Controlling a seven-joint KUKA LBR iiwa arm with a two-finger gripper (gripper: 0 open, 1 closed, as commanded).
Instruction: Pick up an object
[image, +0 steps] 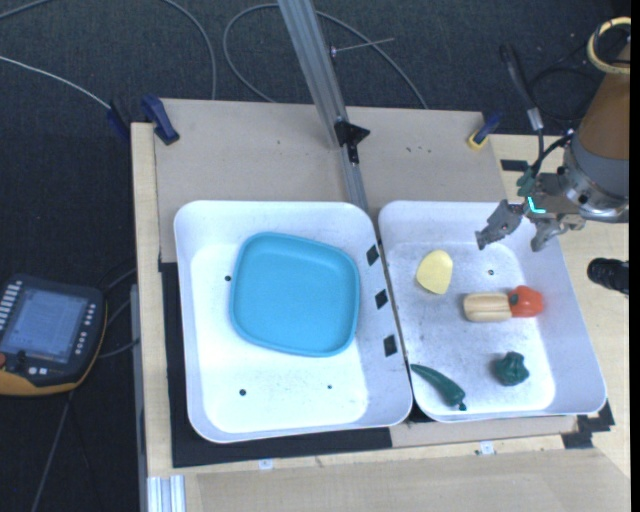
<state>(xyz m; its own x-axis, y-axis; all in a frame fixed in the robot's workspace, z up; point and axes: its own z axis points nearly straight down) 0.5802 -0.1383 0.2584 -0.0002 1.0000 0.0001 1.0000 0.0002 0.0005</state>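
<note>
While under the claw — pale yellow rounded object.

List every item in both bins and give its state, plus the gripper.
Blue plate: lying flat in the left bin, right side up.
Yellow piece: resting loose in the right bin.
Tan block: on its side, touching the red piece.
Green pepper: lying at the right bin's front left edge.
Dark green lump: resting apart from the others.
Gripper: jaws open, holding nothing, above the right bin's back edge.
</note>
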